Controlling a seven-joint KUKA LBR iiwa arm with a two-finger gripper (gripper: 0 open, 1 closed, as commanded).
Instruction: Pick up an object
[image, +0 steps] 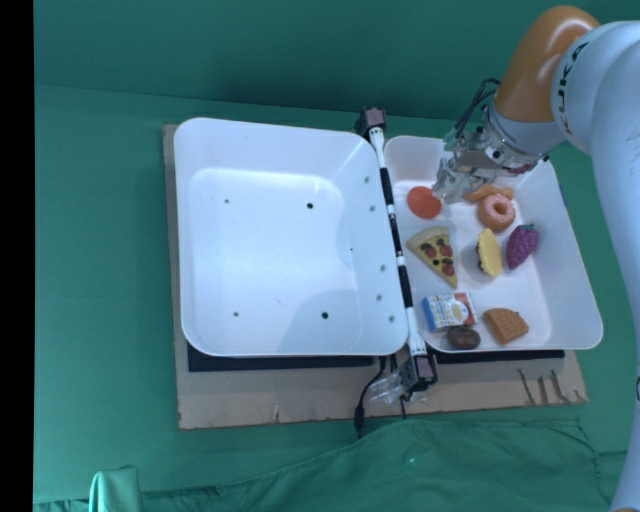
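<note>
Likely target: orange strip-shaped toy (488, 192), seen at the back of the right bin (575, 300), partly covered by the pincer (450, 187). Exact shape can't be made out; it is lodged just behind the donut (496, 212).

Step judged: approach/descent for a grasp, nothing lifted yet. Pincer state cannot be told, tips are blurred against the white wall. No item is seen between them.

Next move, as judged: tips to be centred over one item and closed; crowding with the donut and the red disc (424, 203) makes a clean pinch tricky.

Other items, all small moulded plastic toys, smooth and glossy:
- pizza slice (436, 254), flat wedge
- purple grapes (522, 245), knobbly
- yellow-and-dark wedge (488, 253)
- blue-white carton (444, 312), boxy
- brown round piece (463, 338)
- waffle (506, 325), gridded

Left bin (200, 150) is shallow, white, rounded corners, a few dark specks. Both bins are set on a board on the green-covered table (100, 250).
</note>
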